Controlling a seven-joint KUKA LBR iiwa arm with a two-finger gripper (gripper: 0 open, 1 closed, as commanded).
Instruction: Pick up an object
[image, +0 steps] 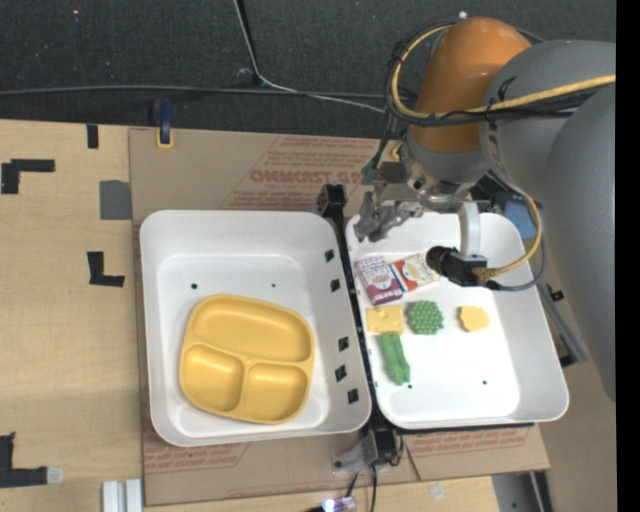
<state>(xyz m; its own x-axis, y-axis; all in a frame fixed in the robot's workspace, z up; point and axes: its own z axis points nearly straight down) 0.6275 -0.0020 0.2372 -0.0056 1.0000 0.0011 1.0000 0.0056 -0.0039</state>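
Observation:
My gripper (378, 224) hangs over the back left corner of the right bin (500, 395), above the small objects. Its fingers (368, 226) point down and nothing shows between them. Just below it lie a purple-and-white packet (377, 279) and a red-and-white packet (412, 272). Further forward sit a yellow square block (384, 320), a round green bumpy piece (425, 317), a small yellow chunk (473, 319) and a long green piece (395, 358).
The left bin (165, 250) holds a yellow divided plate (246, 358). A black divider rail (343, 290) runs between the two bins. The grey arm with its orange band (470, 60) fills the upper right. A black cable (470, 266) loops over the right bin's back.

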